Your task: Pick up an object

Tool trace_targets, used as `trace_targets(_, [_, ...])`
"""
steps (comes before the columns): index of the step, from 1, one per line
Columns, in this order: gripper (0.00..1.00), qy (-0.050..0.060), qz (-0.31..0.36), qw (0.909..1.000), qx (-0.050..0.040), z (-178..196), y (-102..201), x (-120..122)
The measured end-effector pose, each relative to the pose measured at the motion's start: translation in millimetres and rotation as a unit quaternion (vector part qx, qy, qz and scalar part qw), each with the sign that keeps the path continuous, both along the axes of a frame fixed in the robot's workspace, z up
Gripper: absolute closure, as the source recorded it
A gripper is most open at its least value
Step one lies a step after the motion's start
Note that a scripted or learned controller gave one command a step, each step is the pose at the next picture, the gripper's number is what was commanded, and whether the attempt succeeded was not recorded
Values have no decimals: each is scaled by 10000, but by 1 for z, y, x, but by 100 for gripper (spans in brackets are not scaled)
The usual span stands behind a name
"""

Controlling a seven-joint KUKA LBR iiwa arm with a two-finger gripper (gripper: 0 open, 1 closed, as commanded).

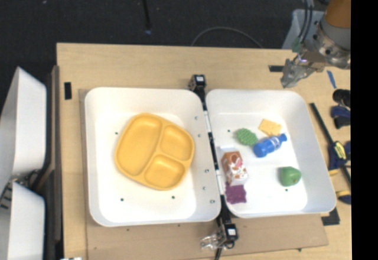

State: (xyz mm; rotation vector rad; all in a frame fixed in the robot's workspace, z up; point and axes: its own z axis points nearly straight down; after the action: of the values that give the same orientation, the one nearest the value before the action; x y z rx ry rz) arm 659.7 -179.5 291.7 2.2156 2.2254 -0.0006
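Purple piece (235, 194) nearest; carton (234, 168) print unreadable; jaws (293, 77) above right bin (307, 197), state unclear.

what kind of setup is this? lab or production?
Most likely a lab bin-picking test bench: two shallow white bins side by side on a wooden bench, toy items like a small blue bottle, and the arm's gripper above the bench.
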Motion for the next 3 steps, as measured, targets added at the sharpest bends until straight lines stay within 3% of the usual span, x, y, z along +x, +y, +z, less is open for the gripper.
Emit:
trace_targets(1, [100, -2, 7, 10000, 3, 1, 50, -8])
trace_targets(3, [100, 3, 14, 10000, 13, -12, 153, -45])
